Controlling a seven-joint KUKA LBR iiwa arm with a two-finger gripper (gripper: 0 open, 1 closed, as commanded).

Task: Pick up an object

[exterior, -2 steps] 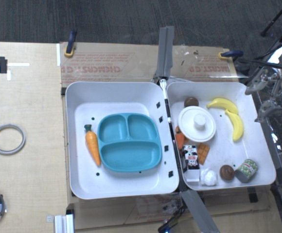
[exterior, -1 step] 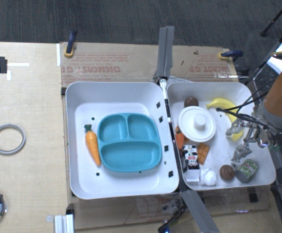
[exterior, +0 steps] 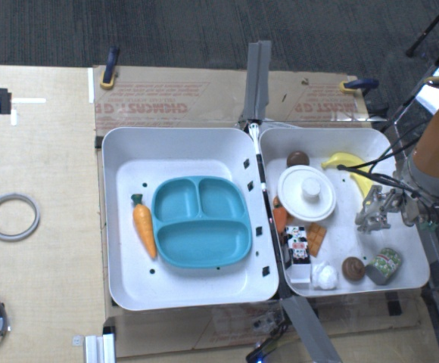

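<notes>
Right bin point(exterior: 409, 278): banana point(exterior: 346, 162), white lid point(exterior: 307, 191), green can point(exterior: 384, 265), brown ball point(exterior: 353, 268). My pincer point(exterior: 372, 216) hovers over the bin floor beside the banana; spread or pressed together, I cannot tell. Nothing lifted; the grasp remains to do.

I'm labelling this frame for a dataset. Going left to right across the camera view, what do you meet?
Grey tape ring → carrot → blue divided plate → white lid → gripper, which hangs over the right bin.
</notes>
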